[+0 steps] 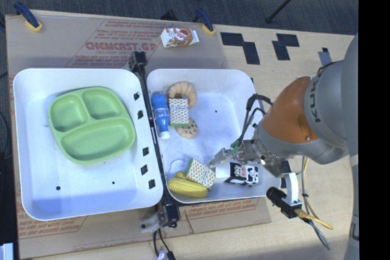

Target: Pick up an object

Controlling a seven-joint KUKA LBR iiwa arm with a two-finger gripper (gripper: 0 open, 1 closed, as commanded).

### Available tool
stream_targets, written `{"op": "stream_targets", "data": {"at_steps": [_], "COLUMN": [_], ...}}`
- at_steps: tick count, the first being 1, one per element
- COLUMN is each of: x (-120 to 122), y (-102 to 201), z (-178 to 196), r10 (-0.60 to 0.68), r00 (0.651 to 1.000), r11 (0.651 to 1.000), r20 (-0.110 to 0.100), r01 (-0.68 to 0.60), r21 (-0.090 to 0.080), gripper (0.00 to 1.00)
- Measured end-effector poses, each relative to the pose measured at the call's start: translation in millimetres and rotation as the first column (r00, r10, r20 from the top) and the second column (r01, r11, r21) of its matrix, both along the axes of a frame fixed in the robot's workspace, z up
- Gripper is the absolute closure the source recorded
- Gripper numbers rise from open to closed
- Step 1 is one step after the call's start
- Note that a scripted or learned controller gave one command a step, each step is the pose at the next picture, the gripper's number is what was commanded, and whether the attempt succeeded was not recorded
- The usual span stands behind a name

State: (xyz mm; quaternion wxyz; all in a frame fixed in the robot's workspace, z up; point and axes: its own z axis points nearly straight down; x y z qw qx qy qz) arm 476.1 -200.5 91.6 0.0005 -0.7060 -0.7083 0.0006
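Right bin's [241,79] middle lies bare; bottle [161,115], banana [187,187] crowd its left side.

One fixed camera looks down at a slant on both bins [36,131], arm [317,119] entering right.

The arm [332,106] was grey and rounded, with a broad orange band [292,115] above the wrist. Black cables [251,108] looped beside it, and dark lettering marked the grey shell.
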Motion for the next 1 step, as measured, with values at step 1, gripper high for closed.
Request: {"op": "stream_targets", "data": {"at_steps": [1], "x": [83.1], "y": [64.1], "z": [122.8], "r10": [0.004], "r00": [1.0], "r11": [1.0], "r20": [0.004], "r01": [-0.004], "r21": [0.001], "gripper": [0.0]}}
